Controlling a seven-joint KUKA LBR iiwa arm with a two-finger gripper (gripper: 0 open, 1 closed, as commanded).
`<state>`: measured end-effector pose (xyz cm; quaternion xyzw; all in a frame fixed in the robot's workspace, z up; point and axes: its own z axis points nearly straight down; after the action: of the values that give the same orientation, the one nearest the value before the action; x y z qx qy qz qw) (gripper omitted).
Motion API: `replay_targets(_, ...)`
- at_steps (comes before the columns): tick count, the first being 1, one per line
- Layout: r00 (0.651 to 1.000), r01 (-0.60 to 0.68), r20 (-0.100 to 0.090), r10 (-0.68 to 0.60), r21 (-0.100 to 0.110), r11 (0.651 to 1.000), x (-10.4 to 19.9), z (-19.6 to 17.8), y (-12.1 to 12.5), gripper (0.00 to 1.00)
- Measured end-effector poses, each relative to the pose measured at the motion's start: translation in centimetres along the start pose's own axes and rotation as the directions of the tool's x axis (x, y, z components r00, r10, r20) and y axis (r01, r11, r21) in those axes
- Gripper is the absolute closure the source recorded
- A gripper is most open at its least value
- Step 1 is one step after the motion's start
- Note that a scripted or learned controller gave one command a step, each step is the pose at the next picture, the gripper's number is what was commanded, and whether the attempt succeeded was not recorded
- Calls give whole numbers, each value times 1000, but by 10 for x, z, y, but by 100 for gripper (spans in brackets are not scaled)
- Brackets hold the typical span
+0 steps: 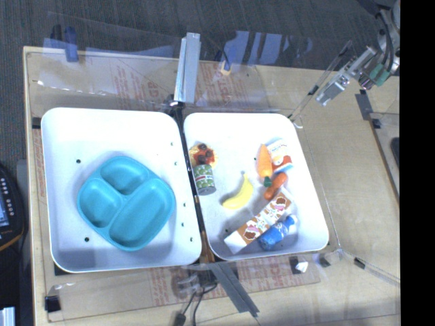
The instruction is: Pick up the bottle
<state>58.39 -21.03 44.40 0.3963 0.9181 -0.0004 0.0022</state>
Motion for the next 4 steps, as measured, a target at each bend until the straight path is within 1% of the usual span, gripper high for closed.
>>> replay_targets(1,899,439,-4,-439,0,899,12,1,-12,100)
replay_targets(2,662,749,3,-749,0,662,2,0,2,100)
replay_targets(3,356,934,4,-934,1,356,-22,1,26,100)
replay_targets(4,-106,994,0,-994,-5,-106,-4,1,6,100)
